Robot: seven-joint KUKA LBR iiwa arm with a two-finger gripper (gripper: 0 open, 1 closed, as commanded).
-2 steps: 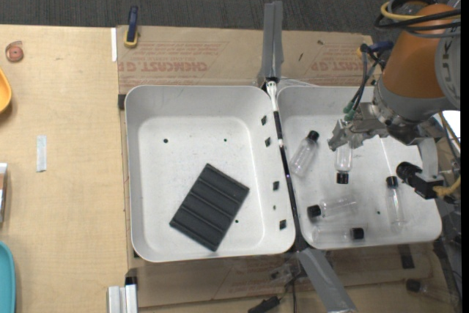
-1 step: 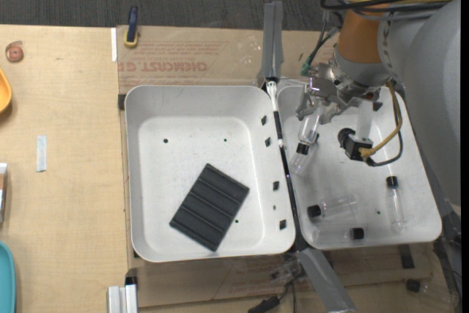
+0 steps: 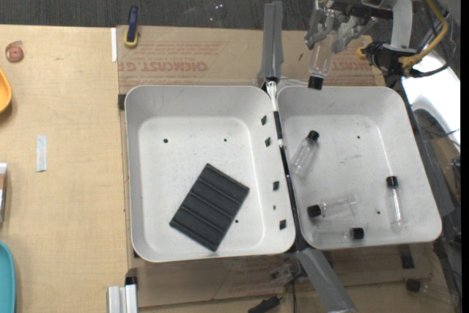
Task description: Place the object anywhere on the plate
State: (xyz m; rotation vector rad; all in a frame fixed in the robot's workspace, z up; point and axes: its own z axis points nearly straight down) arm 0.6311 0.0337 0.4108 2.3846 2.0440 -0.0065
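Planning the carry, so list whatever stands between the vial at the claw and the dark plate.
Only the adjoining bin rims lie between the vial hanging under the claw and the plate; the plate's top is bare.

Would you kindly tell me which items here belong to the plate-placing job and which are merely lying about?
For the job:
end effector
held vial, hanging between its fingers
dark ribbed plate, in the left bin

Lying about:
divider-side vial
front vial
right-wall vial
loose black cap
blue clamp

Bright, even overhead light; sharp.
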